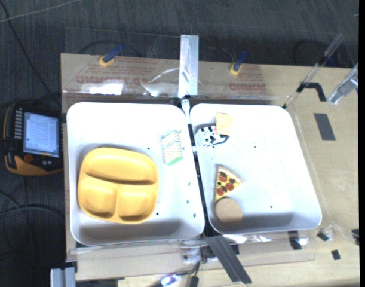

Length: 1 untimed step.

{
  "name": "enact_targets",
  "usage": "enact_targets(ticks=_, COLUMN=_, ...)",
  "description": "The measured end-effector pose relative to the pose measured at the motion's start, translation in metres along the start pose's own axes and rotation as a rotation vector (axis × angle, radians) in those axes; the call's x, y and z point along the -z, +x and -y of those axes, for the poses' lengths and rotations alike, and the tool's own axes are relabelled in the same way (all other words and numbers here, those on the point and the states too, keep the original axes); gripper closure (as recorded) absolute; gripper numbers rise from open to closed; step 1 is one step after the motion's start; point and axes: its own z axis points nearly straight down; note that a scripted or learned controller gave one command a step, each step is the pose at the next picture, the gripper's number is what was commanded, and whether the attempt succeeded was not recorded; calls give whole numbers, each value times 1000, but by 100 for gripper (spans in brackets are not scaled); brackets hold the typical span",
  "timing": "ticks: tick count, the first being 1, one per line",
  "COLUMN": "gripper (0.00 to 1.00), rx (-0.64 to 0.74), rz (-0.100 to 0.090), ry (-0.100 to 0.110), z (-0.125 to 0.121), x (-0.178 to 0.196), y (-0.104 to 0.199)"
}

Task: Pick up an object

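On the left side of the bench (pixel 325 178), the left bin (pixel 119 115) holds a big yellow divided plate (pixel 117 183), lying flat toward the bin's left and near part, with one long compartment on its far side and two smaller ones nearer. Right of the plate, close to the wall between the bins, lies a small see-through packet with green and white print (pixel 172 147), apart from the plate.

Across the divider, the right bin (pixel 278 160) carries four small things, all gathered along its left side. A pale cream block (pixel 223 122) sits at the far left corner, and just beside it on the near-left lies a small black-and-white piece (pixel 209 137); whether the two touch cannot be told. Nearer, a toy pizza slice (pixel 226 182) with red spots lies with its point toward the far side, and a round tan disc (pixel 228 209) rests right at its near edge, near the bin's front wall.

Left of the bench, a handheld control pendant (pixel 34 138) with a lit screen sits on the dark floor. Two yellow-and-blue clamps (pixel 110 55) grip the bench's far edge.
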Motion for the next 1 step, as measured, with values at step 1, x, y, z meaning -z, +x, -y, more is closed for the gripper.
enact_targets(ticks=1, gripper=100, rx=219, rz=1, ry=1, z=-2, x=0, y=-3)
